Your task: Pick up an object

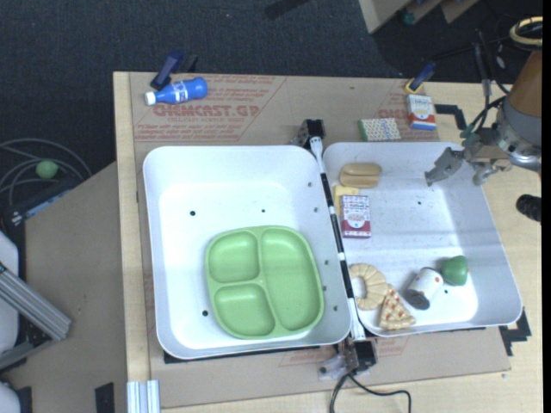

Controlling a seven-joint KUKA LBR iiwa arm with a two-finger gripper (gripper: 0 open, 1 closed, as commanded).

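- Objects for picking lie in the right bin (482, 231): a tan bread roll (360, 175) at the far left corner, and a red-and-white carton (355, 215) just in front of it along the left wall.
- Near front edge of the right bin: a ring-shaped pastry (368, 282), a pizza slice (395, 310) touching it, a white-and-grey object (422, 286) to their right, and a green ball (455, 270) just beside that object.
- Left bin (172, 231): holds a green divided tray (263, 280) with three compartments, set toward the front.
- Gripper (461, 166): positioned over the far right part of the right bin, well apart from every object. Fingers (441, 169) are spread apart, with nothing between them.
- Arm: enters from the right; orange band (527, 84) visible above the wrist.
- Bench surface beyond the bins: a blue-and-white bottle (176, 90) lies on its side at the far left; a small patterned card (380, 129) and a small box (420, 112) sit behind the right bin.
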